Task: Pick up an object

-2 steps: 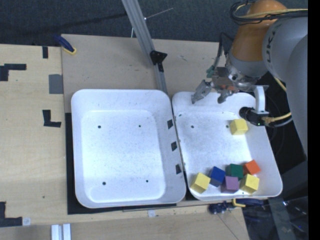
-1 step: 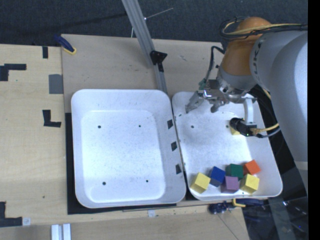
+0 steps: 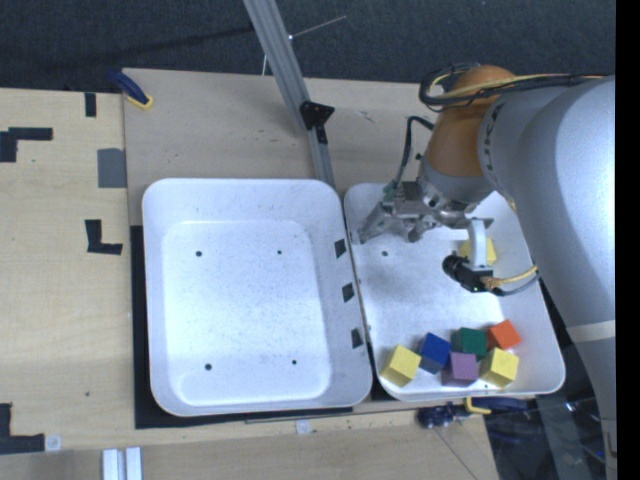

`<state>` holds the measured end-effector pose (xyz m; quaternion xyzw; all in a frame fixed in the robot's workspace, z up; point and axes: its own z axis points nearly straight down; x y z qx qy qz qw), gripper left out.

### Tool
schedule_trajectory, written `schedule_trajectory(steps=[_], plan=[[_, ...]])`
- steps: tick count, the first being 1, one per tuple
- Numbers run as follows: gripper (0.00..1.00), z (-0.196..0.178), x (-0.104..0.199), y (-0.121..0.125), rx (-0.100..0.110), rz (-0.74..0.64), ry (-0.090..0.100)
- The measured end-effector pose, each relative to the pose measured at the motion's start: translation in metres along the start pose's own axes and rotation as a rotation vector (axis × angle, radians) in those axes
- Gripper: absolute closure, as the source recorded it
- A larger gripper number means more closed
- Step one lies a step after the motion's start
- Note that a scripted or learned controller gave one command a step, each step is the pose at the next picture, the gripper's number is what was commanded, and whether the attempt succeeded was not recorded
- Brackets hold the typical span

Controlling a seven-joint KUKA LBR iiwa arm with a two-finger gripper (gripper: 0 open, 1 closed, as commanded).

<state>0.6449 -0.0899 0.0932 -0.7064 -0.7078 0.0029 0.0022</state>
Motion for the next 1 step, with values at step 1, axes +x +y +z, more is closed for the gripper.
schedule_trajectory(steps=[1], plan=[[1.0,-0.0138,0.0009,0.0015,-0.005,-0.002,0.001]])
